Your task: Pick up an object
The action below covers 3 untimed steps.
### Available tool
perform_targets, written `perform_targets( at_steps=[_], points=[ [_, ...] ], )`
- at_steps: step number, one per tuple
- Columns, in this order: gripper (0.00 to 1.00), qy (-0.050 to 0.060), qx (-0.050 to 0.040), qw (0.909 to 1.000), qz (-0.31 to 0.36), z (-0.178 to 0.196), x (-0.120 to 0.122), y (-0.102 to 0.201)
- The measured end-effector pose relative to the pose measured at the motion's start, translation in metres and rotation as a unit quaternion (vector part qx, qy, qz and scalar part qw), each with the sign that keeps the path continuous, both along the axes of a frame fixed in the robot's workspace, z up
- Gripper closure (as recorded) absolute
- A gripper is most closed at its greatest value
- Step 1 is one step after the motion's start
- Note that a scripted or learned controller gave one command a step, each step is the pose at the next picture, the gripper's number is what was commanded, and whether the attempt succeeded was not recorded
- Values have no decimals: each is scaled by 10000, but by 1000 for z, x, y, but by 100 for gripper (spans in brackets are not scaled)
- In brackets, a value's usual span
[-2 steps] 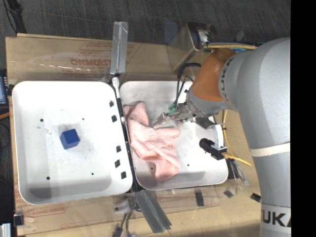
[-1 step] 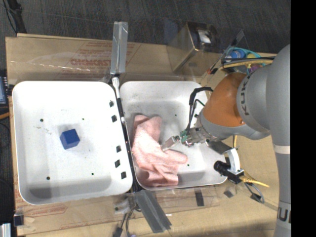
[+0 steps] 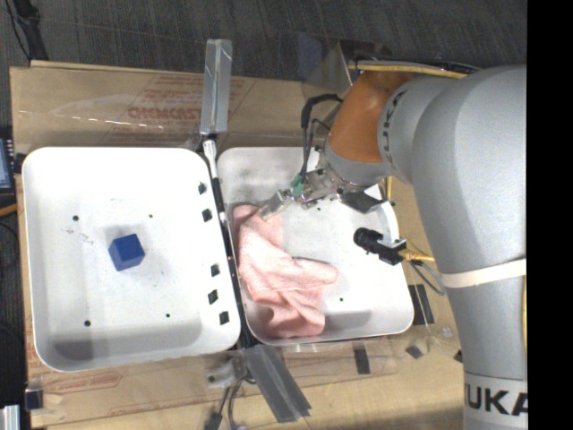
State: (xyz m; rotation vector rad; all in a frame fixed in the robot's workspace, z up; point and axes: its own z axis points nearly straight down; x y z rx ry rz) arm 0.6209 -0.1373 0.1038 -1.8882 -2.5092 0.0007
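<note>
The arm (image 3: 466, 240) carries black capitals "UK", cut off at the frame edge, on its grey casing low down, far below and to the right of the jaws. Faint red print on the cardboard (image 3: 116, 106) under the bins, up and to the left of the jaws, looks like "CHEMCAST"; smaller lines there are too blurred to read.

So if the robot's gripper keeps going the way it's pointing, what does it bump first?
Probably the pink cloth: the gripper points down-left at its top edge in the right bin. Depth is hard to judge.
</note>
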Motion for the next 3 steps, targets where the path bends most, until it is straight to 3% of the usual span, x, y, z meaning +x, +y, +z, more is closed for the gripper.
perform_targets(
  at_steps=[1, 2, 3],
  points=[
    [0, 9, 4, 9980, 635, -12, -45, 14],
    [0, 10, 2, 9964, 848, -12, -56, 40],
    [100, 18, 4, 9964, 851, -3, -55, 40]
  ],
)
